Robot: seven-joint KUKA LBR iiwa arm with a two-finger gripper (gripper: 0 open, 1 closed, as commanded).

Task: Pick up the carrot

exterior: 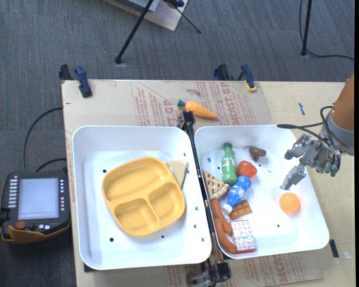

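The carrot (pixel 201 109), orange with a green top, lies on the cardboard bench behind the two bins, near where they meet and outside both. My gripper (pixel 294 164) hangs over the right side of the right bin (pixel 314 235), far to the right of the carrot and nearer the front. Its fingers (pixel 291 180) stand open with nothing between them. An orange ball (pixel 289 202) sits just below the gripper.
The right bin holds a green bottle (pixel 228 162), a red item (pixel 246 168), a blue bottle (pixel 238 190), a brown item (pixel 257 153), sausages (pixel 221 223) and a pink box (pixel 243 235). The left bin (pixel 87 232) holds a yellow divided plate (pixel 143 195). Blue clamps (pixel 246 75) grip the bench's back edge.
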